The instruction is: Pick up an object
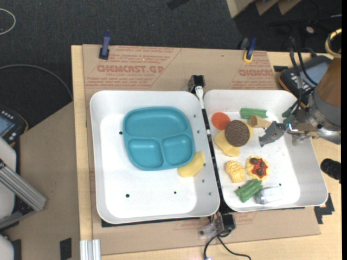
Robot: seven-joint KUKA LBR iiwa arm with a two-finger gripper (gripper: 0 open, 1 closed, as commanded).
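Left bin (108, 161): a teal divided plate (157, 137) and a yellow piece (192, 166) are contained. Right bin (309, 183): small toy foods are gathered, among them a brown round item (237, 132). The tool (271, 134) is positioned over the right bin.

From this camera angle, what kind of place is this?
Likely a robot lab test bench, not a kitchen: two white bins on a clamped board, toy food, a robot arm, loose cables.
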